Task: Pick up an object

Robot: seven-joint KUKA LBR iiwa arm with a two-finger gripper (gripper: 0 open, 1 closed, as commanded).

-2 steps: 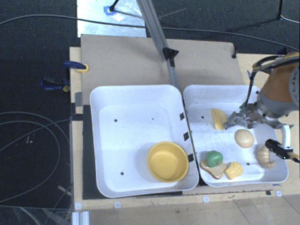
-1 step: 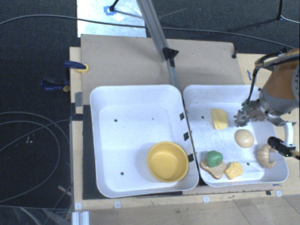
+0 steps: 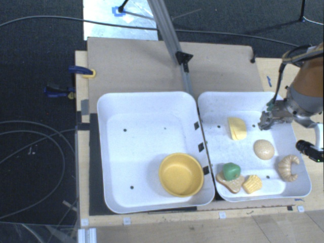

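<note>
Camera view: the arm enters from the right, cut off by the frame edge. Its jaws (image 3: 265, 121) sit low over the right bin (image 3: 217, 103), too small and dark to tell whether they are open or closed. That bin holds six items: a yellow wedge (image 3: 237, 128) just left of the jaws, long axis running top to bottom, a beige egg shape (image 3: 264, 149), a croissant (image 3: 288, 167), a green piece (image 3: 232, 171), a tan slice (image 3: 228, 183) and a yellow corn piece (image 3: 252, 184). The left bin (image 3: 136, 110) holds one yellow bowl (image 3: 181, 174).

no readable text, no labels, no brands, no numbers, no signs anywhere
</note>
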